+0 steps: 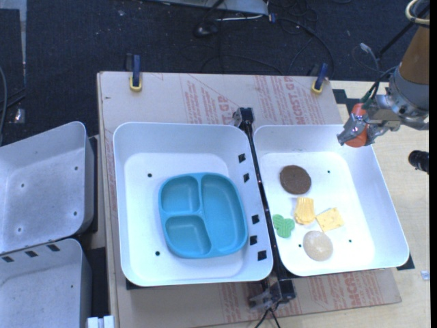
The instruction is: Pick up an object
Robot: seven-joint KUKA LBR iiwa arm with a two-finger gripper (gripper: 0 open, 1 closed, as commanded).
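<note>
Arm (418, 60) reaches in from right, gripper (356, 132) angled down-left

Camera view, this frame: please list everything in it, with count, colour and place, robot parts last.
Shallow white plastic bins: two, white, side by side on the bench.
Blue three-compartment plastic tray: one, blue, in the left bin.
Round brown cookie-like piece: one, brown, upper part of the right bin.
Yellow waffle-like pieces: two, yellow, middle of the right bin, side by side.
Small green leafy piece: one, green, by the right bin's left wall.
Round beige bun-like piece: one, beige, lower part of the right bin.
Yellow clamps: two, yellow, on the bench's far edge.
Red-orange item: one, at the gripper; contact unclear.
Gripper: one, grey, above the right bin's far right corner.
</note>
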